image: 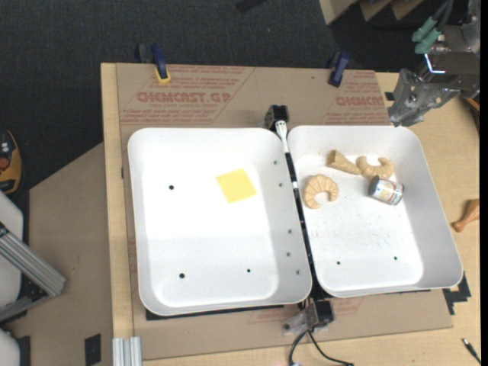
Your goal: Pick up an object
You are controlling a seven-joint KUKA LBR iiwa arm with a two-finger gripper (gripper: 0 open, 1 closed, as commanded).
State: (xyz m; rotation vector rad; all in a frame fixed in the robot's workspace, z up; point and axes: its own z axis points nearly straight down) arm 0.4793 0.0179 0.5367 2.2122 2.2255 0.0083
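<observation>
Right bin: croissant, two tan pieces, small can; left bin: yellow square; pincer above far right corner, grip state unclear

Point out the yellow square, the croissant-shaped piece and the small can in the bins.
yellow square (235, 185), camera view, centre of its flat face.
croissant-shaped piece (320, 191), camera view, middle of its curved body.
small can (386, 191), camera view, middle of its side wall.
</observation>
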